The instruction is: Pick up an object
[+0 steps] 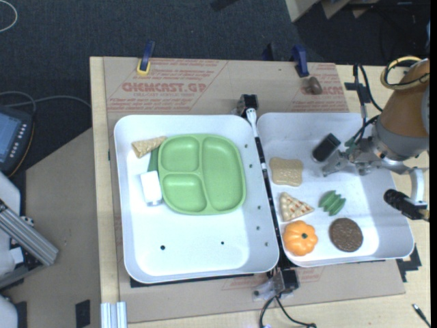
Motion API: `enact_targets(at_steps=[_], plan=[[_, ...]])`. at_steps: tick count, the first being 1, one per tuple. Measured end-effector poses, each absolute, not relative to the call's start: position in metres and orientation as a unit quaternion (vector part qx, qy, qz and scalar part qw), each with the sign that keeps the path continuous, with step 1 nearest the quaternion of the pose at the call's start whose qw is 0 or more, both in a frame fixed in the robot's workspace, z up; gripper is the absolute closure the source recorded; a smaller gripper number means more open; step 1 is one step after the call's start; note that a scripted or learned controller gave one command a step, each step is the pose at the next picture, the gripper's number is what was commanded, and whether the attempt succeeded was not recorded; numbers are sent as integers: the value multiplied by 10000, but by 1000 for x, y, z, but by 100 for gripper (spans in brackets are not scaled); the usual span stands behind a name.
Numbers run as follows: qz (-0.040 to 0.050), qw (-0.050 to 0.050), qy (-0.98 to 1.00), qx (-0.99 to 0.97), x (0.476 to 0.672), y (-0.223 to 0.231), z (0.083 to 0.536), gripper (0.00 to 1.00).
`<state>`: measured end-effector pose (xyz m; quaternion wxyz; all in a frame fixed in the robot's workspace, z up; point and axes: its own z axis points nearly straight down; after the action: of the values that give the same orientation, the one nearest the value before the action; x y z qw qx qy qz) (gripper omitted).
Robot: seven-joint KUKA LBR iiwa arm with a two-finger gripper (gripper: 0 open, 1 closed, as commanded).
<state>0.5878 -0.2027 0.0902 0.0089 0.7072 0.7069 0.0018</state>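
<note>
Dark blue carpet surrounds a wooden bench that carries two shallow white bins side by side. We look down on them at a slant.

The left bin holds a green divided plate near its middle. A tan triangular cracker lies at the plate's far left corner, and a small white block lies against the plate's left edge.

The right bin holds five toy foods, all resting on its floor. A bread slice lies by the left wall. Nearer to us come a pizza slice and then an orange pumpkin in the near left corner. A green pea pod lies right of the pizza slice, and a brown round cookie lies right of the pumpkin.

The grey and orange arm reaches in from the right. Its gripper sits over the far half of the right bin, right of the bread slice and just beyond the pea pod. We cannot tell how wide it is open, and we see nothing held in it.
</note>
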Motion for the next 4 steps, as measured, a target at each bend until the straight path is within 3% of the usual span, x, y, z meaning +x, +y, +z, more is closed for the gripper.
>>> enact_targets(at_steps=[1,3,4], plan=[[4,25,7068,7074,584,-200,96,100],[17,37,7079,7063,594,-200,199,100],[12,28,7077,7065,595,-200,227,100]])
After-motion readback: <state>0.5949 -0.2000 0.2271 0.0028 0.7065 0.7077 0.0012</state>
